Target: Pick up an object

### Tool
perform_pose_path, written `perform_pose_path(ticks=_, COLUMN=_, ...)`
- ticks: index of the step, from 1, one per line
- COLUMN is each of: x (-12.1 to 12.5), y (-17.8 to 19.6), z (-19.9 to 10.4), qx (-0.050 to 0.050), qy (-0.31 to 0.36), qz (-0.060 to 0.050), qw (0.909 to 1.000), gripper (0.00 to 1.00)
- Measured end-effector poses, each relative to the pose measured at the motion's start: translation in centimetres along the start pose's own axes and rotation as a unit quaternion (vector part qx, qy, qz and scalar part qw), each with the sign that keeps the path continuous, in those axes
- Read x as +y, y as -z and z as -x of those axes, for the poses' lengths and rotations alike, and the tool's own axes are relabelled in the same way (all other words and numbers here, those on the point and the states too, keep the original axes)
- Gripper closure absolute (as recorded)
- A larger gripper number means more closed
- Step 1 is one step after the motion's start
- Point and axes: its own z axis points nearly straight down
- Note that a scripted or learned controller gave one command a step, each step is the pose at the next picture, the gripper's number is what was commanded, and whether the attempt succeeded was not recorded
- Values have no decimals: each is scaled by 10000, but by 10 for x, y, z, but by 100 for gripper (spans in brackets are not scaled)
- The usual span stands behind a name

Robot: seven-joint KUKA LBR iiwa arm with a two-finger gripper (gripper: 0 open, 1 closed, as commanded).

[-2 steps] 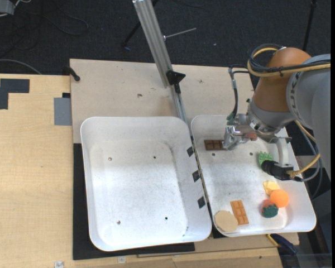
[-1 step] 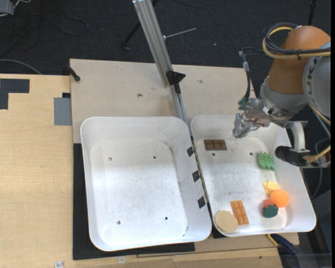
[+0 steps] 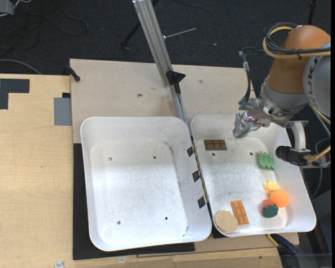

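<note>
- Over the right bin's (image 3: 301, 219) far end: my gripper (image 3: 243, 128), nothing seen between its fingers; whether they are apart, I cannot tell.
- Just beside it, leftward: brown chocolate bar (image 3: 215, 145).
- Nearer right wall: green block (image 3: 265, 161).
- Near corner, well apart: orange ball (image 3: 279, 198), red-green piece (image 3: 269, 209), wafer (image 3: 239, 212), round biscuit (image 3: 226, 221).

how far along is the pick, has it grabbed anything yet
Nothing looks picked yet. The gripper hangs over the far end of the right bin, just right of the brown chocolate piece, with nothing visible between its fingers. The green block, orange ball, waffle piece and round cracker all lie in that bin. Descending, closing on one object and lifting remain.
</note>
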Motion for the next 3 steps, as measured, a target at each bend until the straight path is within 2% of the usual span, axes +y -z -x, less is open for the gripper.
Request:
perform_pose_path(ticks=2, x=2, y=0, z=-123, qx=13, qy=17, qz=-8, qw=10000, gripper=100)
perform_pose_path(ticks=3, x=4, y=17, z=-178, qx=14, qy=15, qz=4, qw=10000, gripper=100)
